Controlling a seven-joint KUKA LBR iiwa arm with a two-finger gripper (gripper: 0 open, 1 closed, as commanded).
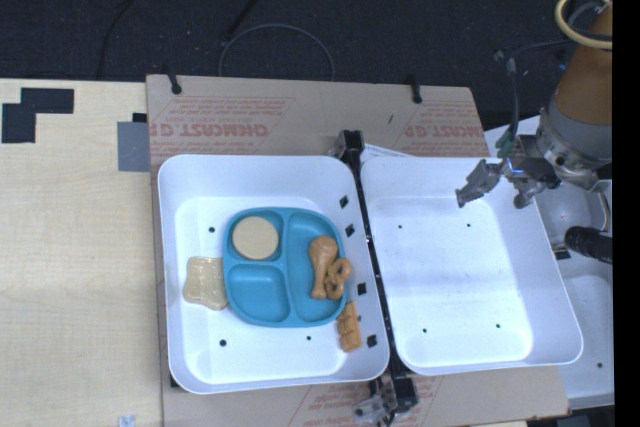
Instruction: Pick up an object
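Observation:
A blue divided tray [262,300] lies in the left bin [190,185]. It carries a round tan disc [254,237] in its upper left section and a brown pretzel-like piece [328,267] in its right section. A pale bread-like piece [205,282] rests on the bin floor just left of the tray. A small brown chunk [348,327] lies at the tray's lower right corner. My gripper [498,190] hangs over the upper right part of the right bin [470,355], far from all these objects. It is open, with nothing between its fingers.
A black divider [362,245] runs between the two bins. Cardboard [300,120] lies under them, with a wooden bench top [70,265] to the left. Cables cross the dark floor behind. The arm's grey and orange body [585,85] stands at the right.

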